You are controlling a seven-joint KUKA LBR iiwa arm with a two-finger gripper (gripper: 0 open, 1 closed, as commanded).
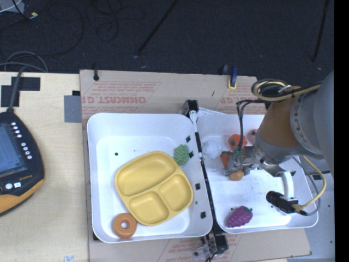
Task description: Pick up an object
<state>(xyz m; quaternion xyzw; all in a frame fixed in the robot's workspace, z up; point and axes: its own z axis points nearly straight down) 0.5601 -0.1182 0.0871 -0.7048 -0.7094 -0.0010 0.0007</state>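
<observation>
Gripper (238, 166) is seen low in the right bin (253, 192), over a cluster of small toys. How far open it is cannot be told, and nothing can be confirmed as held. The orange piece (235, 174) lies right at its tip and is judged the likely target. A red piece (225, 159) sits just beside it, and an orange-red toy (235, 141) lies near, toward the back wall.

The grasp should be centred on the orange piece alone so the red piece is not caught or shoved. The lift is best made straight up.

The divider (199, 162) is near the cluster, with a clear lump (211, 146) against it, so sideways moves that way are tight. Open floor is left toward the grapes (240, 216), well apart by the front wall. The plate (154, 187), green toy (181, 154) and donut (124, 225) in the left bin (109, 146) are out of the way.
</observation>
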